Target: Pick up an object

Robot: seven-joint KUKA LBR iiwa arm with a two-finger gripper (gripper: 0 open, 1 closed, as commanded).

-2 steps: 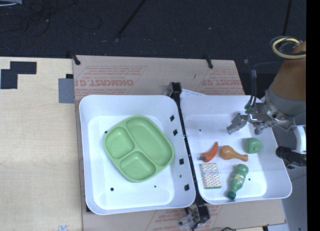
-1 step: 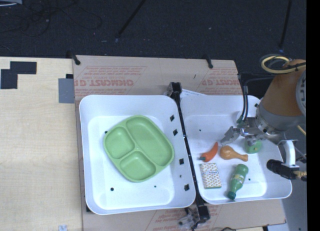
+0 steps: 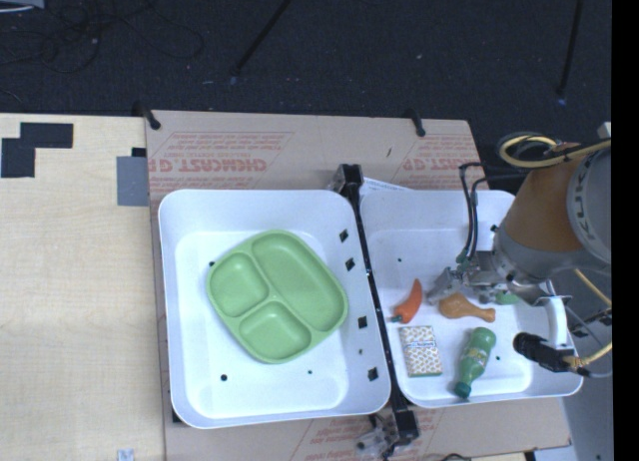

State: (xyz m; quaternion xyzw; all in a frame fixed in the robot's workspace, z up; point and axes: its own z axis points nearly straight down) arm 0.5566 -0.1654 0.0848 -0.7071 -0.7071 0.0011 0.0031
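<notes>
Grey metal, my gripper (image 3: 467, 284) sits low in the right bin (image 3: 439, 239), just beside the tan chicken-leg toy (image 3: 467, 306); whether it is open or closed I cannot tell, the wrist masks it. Nothing visibly held. Orange carrot (image 3: 409, 301) near left; patterned card box (image 3: 421, 350) and green bottle (image 3: 472, 359) further forward. Left bin (image 3: 190, 349) holds a green divided plate (image 3: 277, 295). Recommendation: centre over the toy before closing.
</notes>
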